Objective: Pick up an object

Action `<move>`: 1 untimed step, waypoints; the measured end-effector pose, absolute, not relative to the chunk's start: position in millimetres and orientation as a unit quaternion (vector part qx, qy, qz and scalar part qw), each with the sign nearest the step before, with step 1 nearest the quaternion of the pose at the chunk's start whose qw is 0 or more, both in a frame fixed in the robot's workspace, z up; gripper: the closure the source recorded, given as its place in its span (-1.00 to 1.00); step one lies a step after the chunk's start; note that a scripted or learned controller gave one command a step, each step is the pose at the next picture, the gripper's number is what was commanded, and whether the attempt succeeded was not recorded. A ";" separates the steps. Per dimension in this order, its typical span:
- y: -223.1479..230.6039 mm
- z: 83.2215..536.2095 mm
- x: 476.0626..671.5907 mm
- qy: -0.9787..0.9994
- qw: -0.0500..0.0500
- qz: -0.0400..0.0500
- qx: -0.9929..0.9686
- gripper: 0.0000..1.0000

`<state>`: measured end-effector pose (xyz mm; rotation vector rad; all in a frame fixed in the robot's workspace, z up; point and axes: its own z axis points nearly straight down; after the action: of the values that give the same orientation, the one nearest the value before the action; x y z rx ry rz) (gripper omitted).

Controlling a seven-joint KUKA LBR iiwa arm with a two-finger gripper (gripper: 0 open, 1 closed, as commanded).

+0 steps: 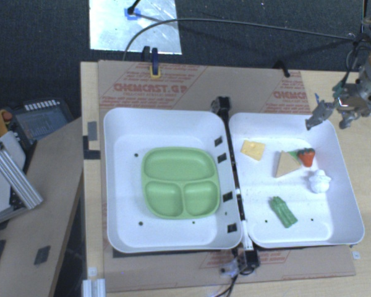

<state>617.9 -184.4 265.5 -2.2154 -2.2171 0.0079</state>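
Note:
The right bin (pixel 337 228) holds a yellow cheese-like piece (pixel 253 149), a tan wedge (pixel 287 164), a red and green toy vegetable (pixel 306 156), a small white object (pixel 319 181) and a green ridged piece (pixel 284 211). My gripper (pixel 329 117) hangs at the right edge of the view, above the bin's far right corner, with its two fingers spread apart and nothing between them. It is apart from all the objects, up and to the right of the red toy.
The left bin (pixel 120 135) holds a green divided tray (pixel 177 182). A ridge of black clips (pixel 226 159) separates the two bins. Cardboard (pixel 173 85) lies under both, and a cable (pixel 247 23) arcs across the back.

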 end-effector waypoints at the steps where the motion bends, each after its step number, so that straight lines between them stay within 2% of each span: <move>1: -183.8 272.2 620.0 -0.708 -0.001 0.000 -0.706 -1.00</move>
<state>620.0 -183.8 272.2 -2.2187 -2.2266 -0.0013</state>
